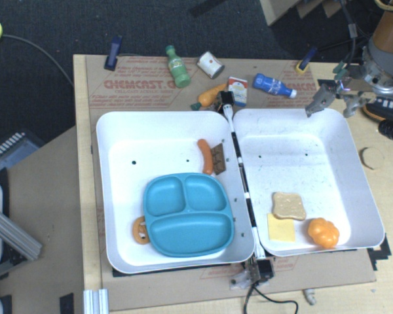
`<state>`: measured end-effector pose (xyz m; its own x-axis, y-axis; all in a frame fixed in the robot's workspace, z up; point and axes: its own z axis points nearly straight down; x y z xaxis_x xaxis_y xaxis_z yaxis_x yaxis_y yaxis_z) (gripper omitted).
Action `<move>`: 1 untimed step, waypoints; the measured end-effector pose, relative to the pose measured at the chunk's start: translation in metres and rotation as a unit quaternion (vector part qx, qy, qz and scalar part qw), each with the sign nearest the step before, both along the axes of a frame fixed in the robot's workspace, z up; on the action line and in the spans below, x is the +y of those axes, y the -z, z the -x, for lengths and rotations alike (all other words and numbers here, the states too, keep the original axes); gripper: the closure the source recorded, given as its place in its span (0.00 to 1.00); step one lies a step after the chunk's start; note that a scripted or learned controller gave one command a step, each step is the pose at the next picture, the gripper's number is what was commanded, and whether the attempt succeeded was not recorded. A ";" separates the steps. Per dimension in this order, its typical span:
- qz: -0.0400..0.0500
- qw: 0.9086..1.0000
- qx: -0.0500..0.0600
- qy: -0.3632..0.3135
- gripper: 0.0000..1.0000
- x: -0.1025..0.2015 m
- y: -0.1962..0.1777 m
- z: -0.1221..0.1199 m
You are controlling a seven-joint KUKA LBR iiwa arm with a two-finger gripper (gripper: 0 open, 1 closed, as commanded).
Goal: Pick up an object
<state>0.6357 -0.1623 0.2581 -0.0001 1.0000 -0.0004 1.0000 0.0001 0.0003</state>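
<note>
My gripper (pixel 331 106) hangs over the far right corner of the right bin (pixel 354 175), its two fingers spread open with nothing between them. At that bin's near end lie a slice of toast (pixel 288 205), a yellow cheese square (pixel 281 227) and an orange fruit (pixel 323 233), all well below the gripper in the view. The left bin (pixel 118 175) holds a blue divided plate (pixel 187 213), a sausage (pixel 205 156), a brown chocolate piece (pixel 217 157) and a pretzel (pixel 140 231) partly under the plate.
Behind the bins on the bench lie a green bottle (pixel 177 67), a white can (pixel 210 64), a small carton (pixel 236 90), a blue bottle (pixel 274 85) and a blue marker (pixel 112 53). The far half of the right bin is bare.
</note>
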 end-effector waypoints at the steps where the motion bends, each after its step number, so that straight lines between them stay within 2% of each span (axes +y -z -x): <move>1: 0.001 1.000 0.001 0.001 0.00 -0.039 0.015 0.051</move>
